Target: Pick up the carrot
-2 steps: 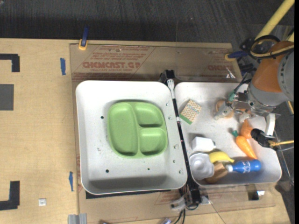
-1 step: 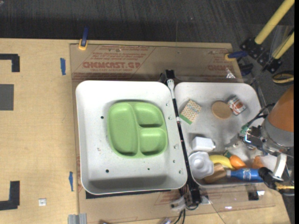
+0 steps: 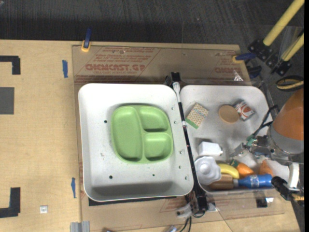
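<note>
Carrot [image 3: 245,168] crowded against right bin's [image 3: 258,93] near edge.

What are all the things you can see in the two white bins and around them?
Green plastic divided plate: one, green, middle of the left white bin.
Checkered green-edged packet: one, tan and green, upper left of the right white bin.
Small tin can lying on its side: one, tan end with red and white label, upper right bin.
White plastic bottle: one, white, lower left of right bin.
Yellow toy banana: one, yellow, lower right bin.
Orange carrot: one, orange, beside the banana.
Blue tube: one, blue, along the bin's lower edge.
Robot gripper: one, dark, above the carrot.
</note>
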`<state>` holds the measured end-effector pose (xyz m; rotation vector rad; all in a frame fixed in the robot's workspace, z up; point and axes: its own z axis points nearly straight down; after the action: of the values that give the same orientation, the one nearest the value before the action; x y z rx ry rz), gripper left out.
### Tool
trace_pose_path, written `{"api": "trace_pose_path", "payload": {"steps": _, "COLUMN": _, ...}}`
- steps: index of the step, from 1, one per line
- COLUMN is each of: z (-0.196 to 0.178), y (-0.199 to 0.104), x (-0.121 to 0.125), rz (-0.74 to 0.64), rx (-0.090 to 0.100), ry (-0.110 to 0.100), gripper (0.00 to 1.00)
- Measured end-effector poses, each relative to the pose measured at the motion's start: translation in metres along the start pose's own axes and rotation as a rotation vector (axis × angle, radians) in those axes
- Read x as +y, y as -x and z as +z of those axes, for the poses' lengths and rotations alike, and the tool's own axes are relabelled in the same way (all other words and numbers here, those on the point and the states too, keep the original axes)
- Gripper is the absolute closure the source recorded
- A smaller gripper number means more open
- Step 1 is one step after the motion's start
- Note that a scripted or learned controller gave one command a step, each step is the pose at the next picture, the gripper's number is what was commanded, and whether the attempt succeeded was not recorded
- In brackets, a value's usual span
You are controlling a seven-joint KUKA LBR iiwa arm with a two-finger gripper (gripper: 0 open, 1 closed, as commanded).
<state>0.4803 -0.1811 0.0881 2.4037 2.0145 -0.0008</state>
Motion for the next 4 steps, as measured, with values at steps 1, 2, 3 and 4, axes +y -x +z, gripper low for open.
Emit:
{"api": "trace_pose_path", "payload": {"steps": 1, "z": 0.0, "y": 0.003, "x": 0.001, "rz": -0.179, "rx": 0.002, "ry": 0.0, "gripper": 0.0}}
{"api": "trace_pose_path", "payload": {"steps": 2, "z": -0.001, "y": -0.018, "x": -0.001, "rz": -0.475, "rx": -0.002, "ry": 0.007, "gripper": 0.0}}
{"api": "trace_pose_path", "payload": {"steps": 3, "z": -0.001, "y": -0.018, "x": -0.001, "rz": -0.908, "rx": -0.004, "ry": 0.007, "gripper": 0.0}}
{"api": "trace_pose_path", "payload": {"steps": 4, "z": -0.014, "y": -0.017, "x": 0.005, "rz": -0.905, "rx": -0.017, "ry": 0.026, "gripper": 1.0}}
